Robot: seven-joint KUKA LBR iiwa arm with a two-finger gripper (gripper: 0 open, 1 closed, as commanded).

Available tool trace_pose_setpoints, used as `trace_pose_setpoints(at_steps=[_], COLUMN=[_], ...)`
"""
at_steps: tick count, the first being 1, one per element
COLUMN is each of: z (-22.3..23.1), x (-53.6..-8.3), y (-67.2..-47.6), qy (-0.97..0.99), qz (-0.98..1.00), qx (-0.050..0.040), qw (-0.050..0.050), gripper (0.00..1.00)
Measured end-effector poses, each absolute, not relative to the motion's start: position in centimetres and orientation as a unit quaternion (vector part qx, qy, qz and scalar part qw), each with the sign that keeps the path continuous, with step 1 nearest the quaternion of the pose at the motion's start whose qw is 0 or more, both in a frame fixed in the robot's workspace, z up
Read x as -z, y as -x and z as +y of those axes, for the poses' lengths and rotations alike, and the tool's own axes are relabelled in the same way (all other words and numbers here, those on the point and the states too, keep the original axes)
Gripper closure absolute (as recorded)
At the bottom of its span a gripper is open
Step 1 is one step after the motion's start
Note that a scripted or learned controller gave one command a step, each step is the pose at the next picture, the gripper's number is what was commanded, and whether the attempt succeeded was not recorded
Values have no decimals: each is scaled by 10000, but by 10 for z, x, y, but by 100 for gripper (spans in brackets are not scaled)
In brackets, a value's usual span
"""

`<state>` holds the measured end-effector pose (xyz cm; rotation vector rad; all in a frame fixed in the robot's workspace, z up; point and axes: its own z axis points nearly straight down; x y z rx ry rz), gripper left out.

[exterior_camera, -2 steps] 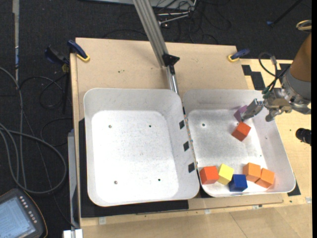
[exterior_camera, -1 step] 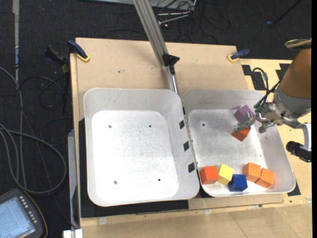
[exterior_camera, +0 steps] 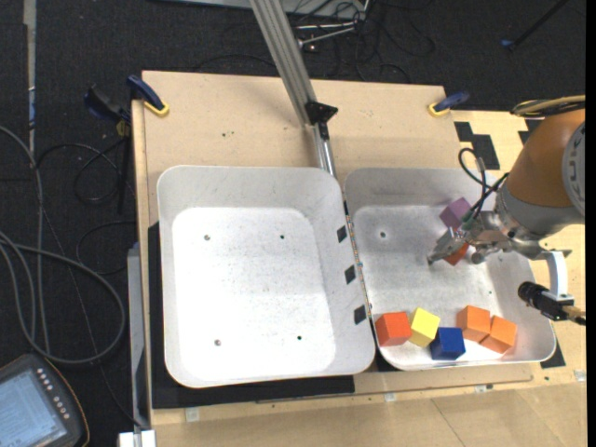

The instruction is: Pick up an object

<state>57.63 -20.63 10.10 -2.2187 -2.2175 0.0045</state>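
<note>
A small red block lies on the floor of the right-hand shallow white bin, in its upper half, directly at the tips of the grey two-finger gripper. The fingers appear closed around the red block, though the contact is small and partly hidden. A pale purple block sits just above the gripper. Along the bin's near wall stand an orange cube, a yellow cube, a blue cube and two orange blocks. The left-hand white bin adjoins it on the tan wooden bench.
</note>
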Motion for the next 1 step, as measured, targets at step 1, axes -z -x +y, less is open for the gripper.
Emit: trace_pose_setpoints(at_steps=[1], z=[-207], x=[-115], y=[-578], qy=[7074], qz=[-7068], qx=[4], qw=[-13], gripper=[100])
